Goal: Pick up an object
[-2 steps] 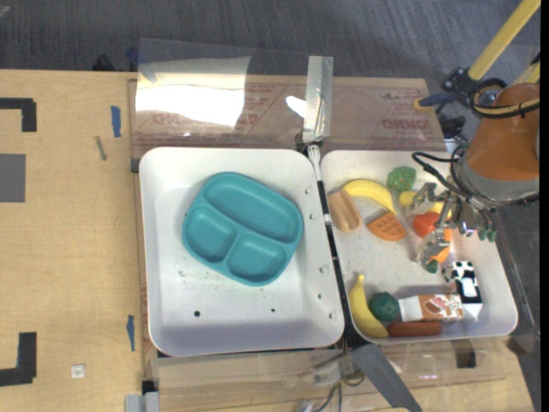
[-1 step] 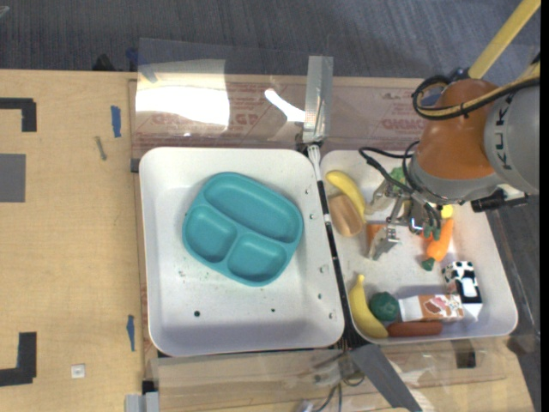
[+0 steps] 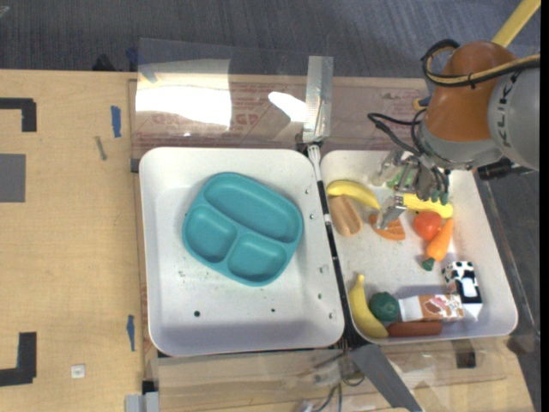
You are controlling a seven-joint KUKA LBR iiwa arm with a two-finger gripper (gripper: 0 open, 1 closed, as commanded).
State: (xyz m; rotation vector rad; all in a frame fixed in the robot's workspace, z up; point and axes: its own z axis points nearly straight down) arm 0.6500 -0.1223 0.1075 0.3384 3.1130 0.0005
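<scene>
Gripper: you see it (image 3: 410, 189) low over the back of the right bin, among the toy food. How far the pincer stands apart you cannot tell; cables and glare blur it.
Contact: its tip is at or just above an orange slice-shaped piece (image 3: 390, 227) and a small yellow piece (image 3: 426, 202); touching or not is unclear.
Arm: orange band (image 3: 461, 93) up at the right.
Right bin (image 3: 502, 312): your pickable things lie here. Banana (image 3: 353, 192) and bread roll (image 3: 346, 215) at the left wall; tomato (image 3: 426, 225) and carrot (image 3: 438, 242) just right of the gripper; cow-patterned carton (image 3: 462, 278); second banana (image 3: 366, 307), green ball (image 3: 383, 306), sausage (image 3: 415, 327) and printed box (image 3: 439, 305) along the front.
Left bin (image 3: 163, 230): teal divided plate (image 3: 244, 227), flat, mid-bin.
</scene>
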